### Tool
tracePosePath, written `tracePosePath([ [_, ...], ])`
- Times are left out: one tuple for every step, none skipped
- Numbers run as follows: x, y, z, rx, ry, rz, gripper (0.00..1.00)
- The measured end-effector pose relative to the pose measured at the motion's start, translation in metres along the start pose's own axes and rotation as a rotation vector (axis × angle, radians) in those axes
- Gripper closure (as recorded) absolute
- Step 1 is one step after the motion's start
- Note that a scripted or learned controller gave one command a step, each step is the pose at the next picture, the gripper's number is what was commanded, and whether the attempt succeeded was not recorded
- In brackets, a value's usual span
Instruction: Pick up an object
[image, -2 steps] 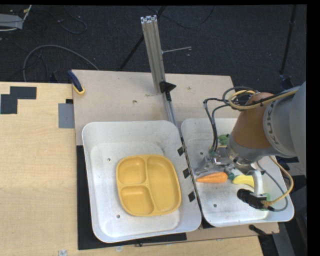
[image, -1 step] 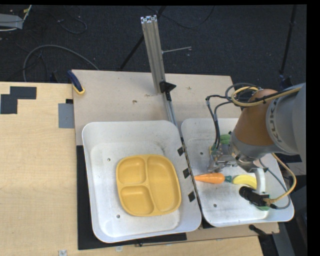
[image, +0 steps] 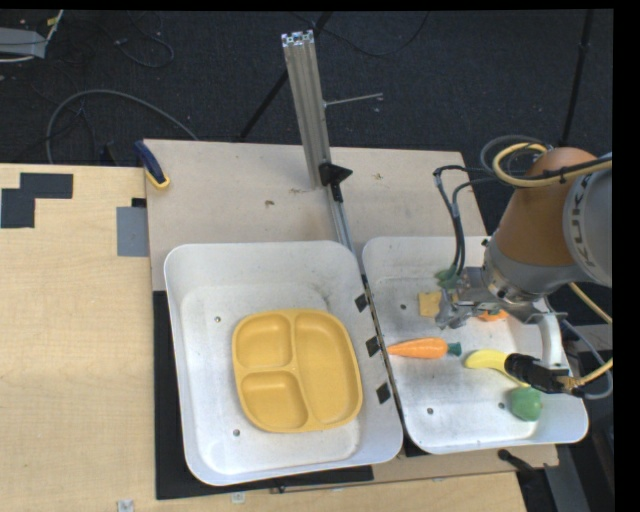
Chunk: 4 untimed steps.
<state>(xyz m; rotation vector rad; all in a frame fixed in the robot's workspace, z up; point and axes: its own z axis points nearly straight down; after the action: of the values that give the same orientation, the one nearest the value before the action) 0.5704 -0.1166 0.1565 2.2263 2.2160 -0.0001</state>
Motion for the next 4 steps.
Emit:
tracePosePath([
  [0.005, 0.002, -0.044, -0.002, 0.000, -0.006, 1.00],
  [0.004, 0.002, -0.088, -0.002, 0.000, -0.006, 1.00],
  [0.060, -0.009, -0.079, 0.005, 0.002, -0.008, 1.00],
  [0.102, -0.026, -0.084, 0.005, 0.002, -0.008, 1.00],
])
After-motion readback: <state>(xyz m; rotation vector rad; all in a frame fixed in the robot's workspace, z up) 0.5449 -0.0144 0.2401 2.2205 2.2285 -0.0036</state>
